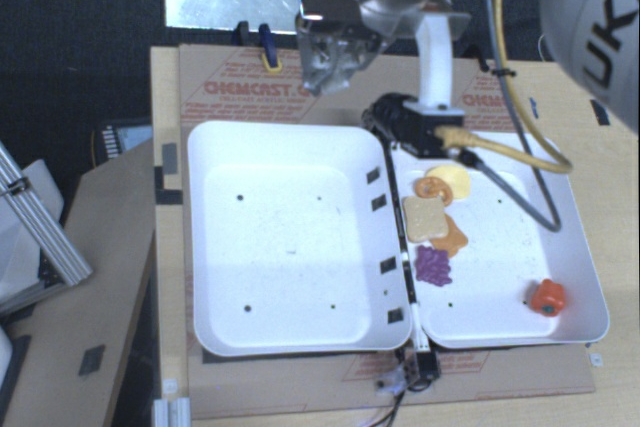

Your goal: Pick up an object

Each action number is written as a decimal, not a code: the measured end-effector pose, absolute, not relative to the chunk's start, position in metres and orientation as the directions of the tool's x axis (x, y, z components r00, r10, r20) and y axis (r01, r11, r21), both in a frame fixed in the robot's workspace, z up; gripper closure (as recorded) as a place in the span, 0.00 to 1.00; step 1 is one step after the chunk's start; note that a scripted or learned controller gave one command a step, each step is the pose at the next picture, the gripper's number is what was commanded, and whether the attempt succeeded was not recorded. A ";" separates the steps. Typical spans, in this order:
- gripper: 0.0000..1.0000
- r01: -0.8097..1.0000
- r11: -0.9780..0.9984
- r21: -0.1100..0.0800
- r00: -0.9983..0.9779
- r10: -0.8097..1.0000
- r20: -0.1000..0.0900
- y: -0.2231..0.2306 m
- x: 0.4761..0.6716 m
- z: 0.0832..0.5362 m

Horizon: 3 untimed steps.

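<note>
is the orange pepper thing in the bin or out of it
In. The orange pepper lies on the floor of the right bin, near its front right corner, apart from the other food pieces.

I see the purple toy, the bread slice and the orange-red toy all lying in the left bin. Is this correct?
Not quite: the camera view shows the purple toy, bread slice and orange-red toy lying in the right bin, not the left one.

Four small toy foods lie in the right bin (575, 245). A tan bread slice (425, 220) rests flat by the divider at about nine o'clock, its top edge touching a pale yellow round piece (446, 183) at eleven o'clock. Purple grapes (433, 266) sit just below the slice, at seven o'clock. A red-orange pepper (546, 297) lies well apart, at five o'clock.
</note>
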<state>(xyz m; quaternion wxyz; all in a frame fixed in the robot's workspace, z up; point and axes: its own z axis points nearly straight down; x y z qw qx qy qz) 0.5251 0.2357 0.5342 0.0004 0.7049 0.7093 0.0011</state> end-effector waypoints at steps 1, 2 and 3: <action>1.00 1.000 0.000 -0.010 0.000 1.000 -0.005 0.234 0.560 0.415; 1.00 1.000 0.000 0.016 0.000 1.000 0.005 0.234 0.594 0.542; 1.00 1.000 0.000 -0.018 0.000 1.000 -0.007 0.203 0.521 0.372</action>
